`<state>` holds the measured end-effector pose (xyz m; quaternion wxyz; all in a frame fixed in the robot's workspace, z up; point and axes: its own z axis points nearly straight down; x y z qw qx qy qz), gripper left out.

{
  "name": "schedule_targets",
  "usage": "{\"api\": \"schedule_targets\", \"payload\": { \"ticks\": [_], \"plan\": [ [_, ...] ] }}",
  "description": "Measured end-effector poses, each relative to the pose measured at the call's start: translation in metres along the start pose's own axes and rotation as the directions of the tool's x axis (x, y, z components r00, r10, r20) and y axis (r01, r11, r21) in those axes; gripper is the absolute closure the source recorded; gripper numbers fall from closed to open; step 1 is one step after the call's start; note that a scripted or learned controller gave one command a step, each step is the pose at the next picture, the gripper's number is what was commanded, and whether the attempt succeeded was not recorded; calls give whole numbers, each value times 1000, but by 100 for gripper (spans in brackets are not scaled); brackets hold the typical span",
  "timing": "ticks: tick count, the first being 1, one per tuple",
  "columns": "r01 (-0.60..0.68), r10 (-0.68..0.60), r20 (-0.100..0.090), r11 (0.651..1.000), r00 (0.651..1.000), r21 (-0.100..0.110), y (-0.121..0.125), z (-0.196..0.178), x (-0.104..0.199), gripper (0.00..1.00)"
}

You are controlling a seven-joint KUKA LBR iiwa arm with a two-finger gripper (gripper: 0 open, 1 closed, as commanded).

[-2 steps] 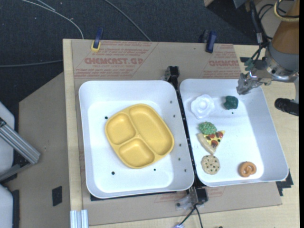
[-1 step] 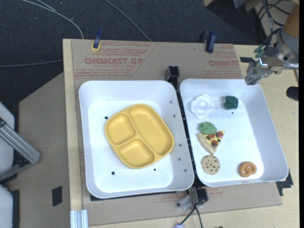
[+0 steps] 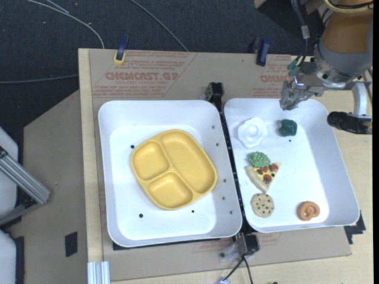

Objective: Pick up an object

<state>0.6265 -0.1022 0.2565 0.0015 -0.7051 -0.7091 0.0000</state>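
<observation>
two shallow white bins sit side by side on the bench. the left bin (image 3: 112, 176) bears one thing, a yellow divided plate (image 3: 173, 168) with three compartments, lying tilted near the middle of the bin. the right bin (image 3: 337, 176) bears six small things: one white piece (image 3: 252, 132) near its upper left, one dark green lump (image 3: 288, 128) just to the right of that, one green broccoli-like piece (image 3: 259, 159) below them, one pizza slice (image 3: 264, 176) touching the broccoli piece from below, one round cookie (image 3: 262, 205) near the front edge, and one small orange ring like a doughnut (image 3: 308, 210) to the right of the cookie, well apart from it. the one arm comes in from the upper right, its orange band high in the corner, and the gripper (image 3: 291, 101) hangs over the far edge of the right bin, above the dark green lump and apart from it. nothing shows between its fingers; whether they stand wide or narrow i cannot tell from this slant. two blue clamps (image 3: 121, 47) (image 3: 262, 49) grip the far edge of the cardboard sheet under the bins.
</observation>
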Motion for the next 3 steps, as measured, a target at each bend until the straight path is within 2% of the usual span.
{"api": "schedule_targets", "payload": {
  "ticks": [1,2,3],
  "plan": [
    [-1,1,1,1000,1000,1,-4,11,48,100],
    [1,-1,0,1000,1000,-2,-4,6,103,100],
    [0,0,1,1000,1000,-4,11,14,152,100]
  ]
}}
